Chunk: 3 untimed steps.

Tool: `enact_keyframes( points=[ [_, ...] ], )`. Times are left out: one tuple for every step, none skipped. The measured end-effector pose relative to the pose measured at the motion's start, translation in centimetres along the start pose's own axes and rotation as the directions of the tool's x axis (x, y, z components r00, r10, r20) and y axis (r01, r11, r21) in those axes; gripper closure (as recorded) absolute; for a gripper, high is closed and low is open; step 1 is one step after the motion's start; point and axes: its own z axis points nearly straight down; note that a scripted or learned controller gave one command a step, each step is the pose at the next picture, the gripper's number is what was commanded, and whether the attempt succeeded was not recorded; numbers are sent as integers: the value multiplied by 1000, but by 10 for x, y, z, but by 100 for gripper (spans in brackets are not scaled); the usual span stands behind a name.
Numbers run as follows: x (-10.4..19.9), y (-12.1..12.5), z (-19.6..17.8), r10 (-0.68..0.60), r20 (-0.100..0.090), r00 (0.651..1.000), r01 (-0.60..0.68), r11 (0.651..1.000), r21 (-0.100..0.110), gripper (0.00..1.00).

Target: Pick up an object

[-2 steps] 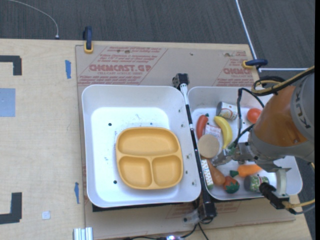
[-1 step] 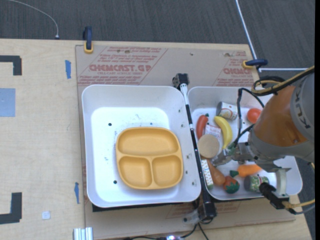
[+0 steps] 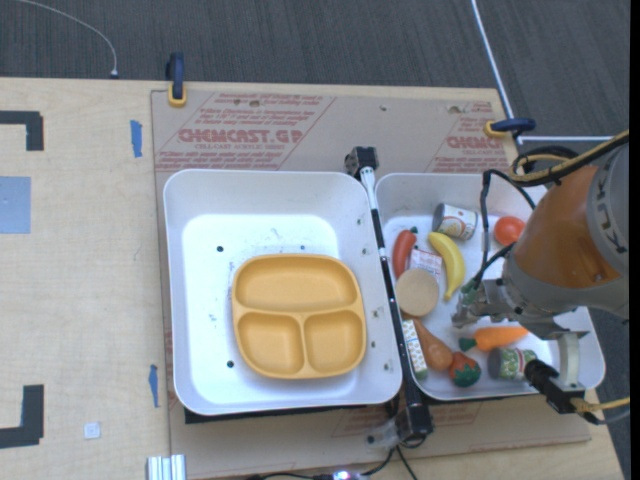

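Bench bins sit side by side: left bin [image 3: 190, 298] roomy around its tray [image 3: 298, 314]; gripper [image 3: 478, 306] crowds food in right bin [image 3: 590, 363], claw state unclear.

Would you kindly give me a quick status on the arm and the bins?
Gripper low in right bin, over toy food. Nothing seen held. Carrot and banana crowd close. Yellow tray in left bin.

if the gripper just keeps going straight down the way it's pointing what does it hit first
Probably the orange plastic carrot lying in the right white bin, just beside the gripper. The gripper points down into that bin, but one slanted view leaves height and exact line uncertain.
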Motion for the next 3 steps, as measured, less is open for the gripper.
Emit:
enact_keyframes(
  points=[
    [0,0,0,0,0,1000,0,1000,0,0],
    [4,-3,11,-3,-13,1000,3,1000,13,0],
    [-1,0,0,0,0,1000,0,1000,1,100]
  ],
)
